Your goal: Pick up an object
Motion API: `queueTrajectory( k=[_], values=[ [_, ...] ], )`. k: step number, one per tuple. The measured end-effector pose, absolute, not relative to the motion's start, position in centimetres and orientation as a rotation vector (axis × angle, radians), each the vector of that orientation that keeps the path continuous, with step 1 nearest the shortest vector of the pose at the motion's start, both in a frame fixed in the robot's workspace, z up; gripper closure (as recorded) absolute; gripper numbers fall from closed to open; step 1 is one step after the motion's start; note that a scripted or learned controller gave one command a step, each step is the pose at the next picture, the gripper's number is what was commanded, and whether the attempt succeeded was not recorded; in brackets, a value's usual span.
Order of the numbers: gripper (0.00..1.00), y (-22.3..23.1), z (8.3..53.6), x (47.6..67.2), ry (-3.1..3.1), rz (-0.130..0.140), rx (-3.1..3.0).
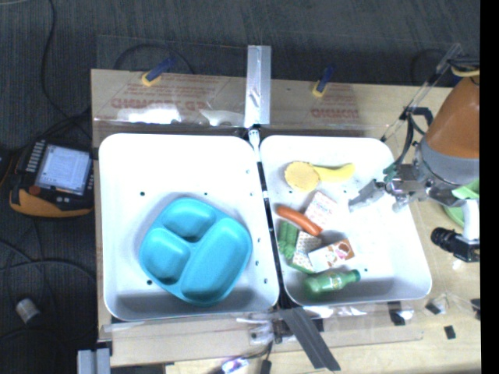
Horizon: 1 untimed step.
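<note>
Here, the gripper hangs at three o'clock over the right bin, fingers apart and gripping nothing; toy foods cluster toward its seven o'clock.

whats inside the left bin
The left bin holds one blue divided plate with three compartments, all bare. It lies tilted toward the bin's near right corner. Whatever lies beneath the plate is covered.
</note>
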<state>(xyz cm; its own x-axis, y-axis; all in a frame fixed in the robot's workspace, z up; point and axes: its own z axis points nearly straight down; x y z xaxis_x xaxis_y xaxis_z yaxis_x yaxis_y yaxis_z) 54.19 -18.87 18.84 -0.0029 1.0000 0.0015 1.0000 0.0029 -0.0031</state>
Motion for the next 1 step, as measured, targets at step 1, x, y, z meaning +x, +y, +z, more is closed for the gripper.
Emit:
queueTrajectory(
  k=[1],
  values=[
    [0.0,-13.43,13.84,56.64,-2.151,0.005,-2.285]
  ],
)
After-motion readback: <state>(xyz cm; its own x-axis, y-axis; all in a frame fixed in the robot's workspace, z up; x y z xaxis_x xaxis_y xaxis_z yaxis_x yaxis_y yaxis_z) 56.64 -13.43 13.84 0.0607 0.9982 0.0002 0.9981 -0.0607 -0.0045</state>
